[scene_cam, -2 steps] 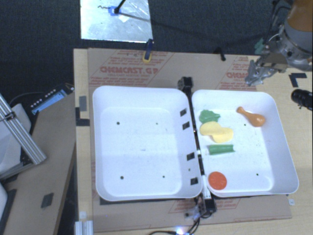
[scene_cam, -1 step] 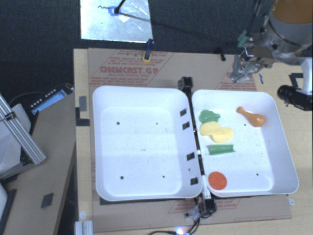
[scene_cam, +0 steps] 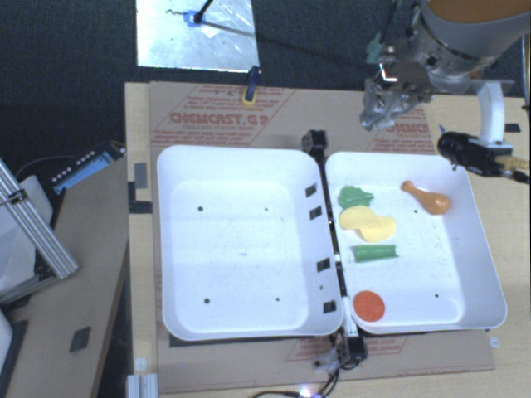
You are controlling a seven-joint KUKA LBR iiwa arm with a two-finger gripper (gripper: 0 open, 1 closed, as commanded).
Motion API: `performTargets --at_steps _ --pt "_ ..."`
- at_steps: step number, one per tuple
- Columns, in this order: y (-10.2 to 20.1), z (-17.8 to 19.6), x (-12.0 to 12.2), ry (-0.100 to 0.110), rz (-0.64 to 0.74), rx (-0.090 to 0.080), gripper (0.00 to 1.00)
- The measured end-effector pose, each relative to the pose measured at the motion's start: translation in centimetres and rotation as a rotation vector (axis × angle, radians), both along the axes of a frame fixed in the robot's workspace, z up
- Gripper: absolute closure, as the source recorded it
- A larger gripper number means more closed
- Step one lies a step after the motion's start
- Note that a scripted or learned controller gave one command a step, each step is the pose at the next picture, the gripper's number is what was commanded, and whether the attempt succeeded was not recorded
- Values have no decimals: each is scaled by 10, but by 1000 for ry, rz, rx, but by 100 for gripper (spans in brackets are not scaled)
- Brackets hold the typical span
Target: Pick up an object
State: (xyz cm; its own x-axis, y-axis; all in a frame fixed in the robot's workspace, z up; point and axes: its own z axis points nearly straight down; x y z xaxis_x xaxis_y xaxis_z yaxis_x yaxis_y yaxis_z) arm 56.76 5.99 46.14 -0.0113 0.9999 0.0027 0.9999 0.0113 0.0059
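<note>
Nearest the lens, at the front edge of the right bin, lies an orange-red disc, flat and apart from the other items. Beyond it, along the bin's left side, sit a green rectangular piece, then a yellow lumpy piece and a green leafy piece; the last two touch or very nearly touch. A tan drumstick-shaped toy rests alone toward the bin's far right. Any of these would serve the task; all remain on the bin floor, none lifted. The gripper hangs above the cardboard behind the right bin, outside its rim and well apart from every item. Whether it is released or clenched cannot be told at this angle; nothing is seen in its grasp. The left bin stands beside, joined by a black hinge strip. Judgement: the pick is not yet begun. Risks: a descent onto the yellow and leafy pair may catch both or nudge one aside, owing to their closeness; the disc and the green piece lie low and may slip from the grasp; items near the dividing wall leave little room for a finger on that side. The drumstick, being isolated, appears the safest target.
</note>
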Motion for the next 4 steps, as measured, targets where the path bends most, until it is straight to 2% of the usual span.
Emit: performTargets --at_steps 1,2,3,4 --pt "51 20 -28 2 -1 0 100" --pt "101 63 -75 0 0 2 100" --pt "128 74 -81 3 -4 0 100" --pt "17 74 -81 3 -21 -4 100"
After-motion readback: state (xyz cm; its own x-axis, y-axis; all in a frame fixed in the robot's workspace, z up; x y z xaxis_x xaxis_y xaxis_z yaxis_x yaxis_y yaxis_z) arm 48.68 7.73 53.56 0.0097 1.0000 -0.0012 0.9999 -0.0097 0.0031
